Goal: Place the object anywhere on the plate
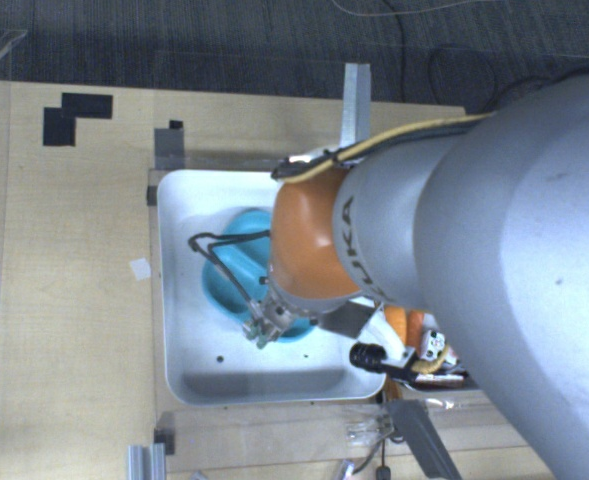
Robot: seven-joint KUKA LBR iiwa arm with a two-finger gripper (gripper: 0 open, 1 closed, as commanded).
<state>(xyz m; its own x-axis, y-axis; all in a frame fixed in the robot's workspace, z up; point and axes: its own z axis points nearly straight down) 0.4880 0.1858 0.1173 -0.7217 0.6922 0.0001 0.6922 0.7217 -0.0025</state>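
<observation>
The hand point(263, 330) hangs low over the lower edge of the blue plate point(232, 264), which lies in the left white bin point(189, 373) on the tabletop point(69, 298). Whether it is apart or together cannot be told. An orange object point(396, 324) sits in the right bin, partly hidden by the grey arm point(474, 238).

Robot lab: bench point(64, 268), white bin point(189, 368)
</observation>
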